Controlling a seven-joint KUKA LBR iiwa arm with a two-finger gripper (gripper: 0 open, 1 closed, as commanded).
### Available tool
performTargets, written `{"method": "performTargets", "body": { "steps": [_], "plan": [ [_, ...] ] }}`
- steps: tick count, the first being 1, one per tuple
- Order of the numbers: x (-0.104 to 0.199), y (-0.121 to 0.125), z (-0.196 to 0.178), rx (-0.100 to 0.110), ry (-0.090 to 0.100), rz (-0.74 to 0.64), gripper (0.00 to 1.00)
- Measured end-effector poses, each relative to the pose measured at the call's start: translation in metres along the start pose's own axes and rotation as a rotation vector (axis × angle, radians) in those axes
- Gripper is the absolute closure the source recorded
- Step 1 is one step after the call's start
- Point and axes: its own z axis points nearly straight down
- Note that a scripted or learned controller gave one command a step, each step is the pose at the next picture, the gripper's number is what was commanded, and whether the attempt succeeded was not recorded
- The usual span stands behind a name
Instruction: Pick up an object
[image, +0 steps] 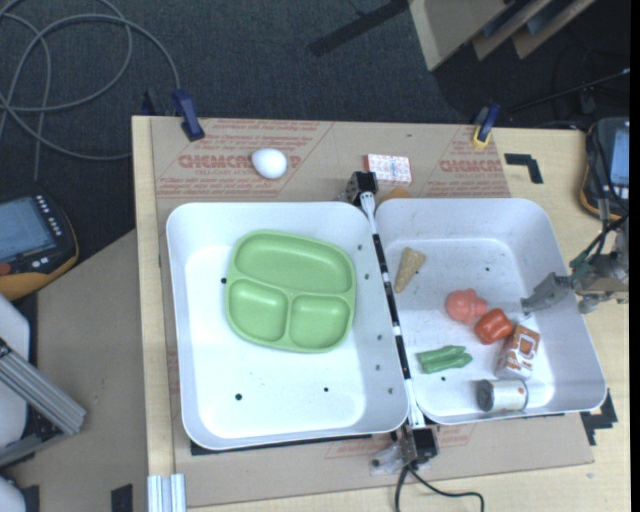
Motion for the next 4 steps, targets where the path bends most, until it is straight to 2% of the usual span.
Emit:
{"method": "performTargets", "body": {
  "steps": [1,2,3,4],
  "plan": [
    [0.028,0.031,0.085,0.003,0.002,-0.001,0.00],
    [0.086,0.011,0.106,-0.012,-0.006,0.000,0.00],
    [0.084,0.012,0.095,-0.019,-0.012,0.002,1.00],
    [0.084,0.012,0.096,-0.018,-0.011,0.002,0.00]
  ]
}}
